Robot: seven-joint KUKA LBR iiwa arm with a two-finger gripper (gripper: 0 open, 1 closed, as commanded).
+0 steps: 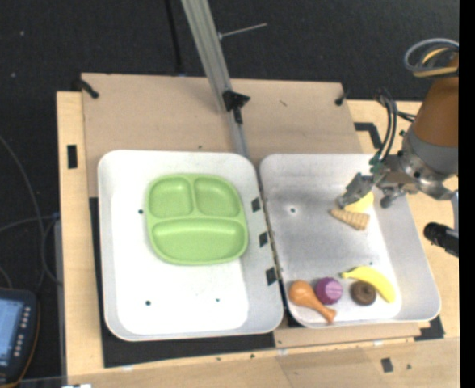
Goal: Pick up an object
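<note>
My gripper (pixel 372 194) hangs over the upper right part of the right bin (pixel 302 241), its two grey fingers spread open. Just under and in front of it lies a tan waffle cone with a yellow end (pixel 351 215); the yellow end lies in the gap below the fingers, and I see no grip on it. Along the bin's front edge sit a yellow banana (pixel 375 280), a brown donut-like piece (pixel 363 293), a purple object (pixel 328 289) and an orange drumstick-shaped toy (pixel 308 296).
The left bin (pixel 124 297) holds a green divided plate (pixel 197 219). A metal pole (pixel 209 47) slants down to the bins' back edge. The bare middle of the right bin lies to the left of the gripper.
</note>
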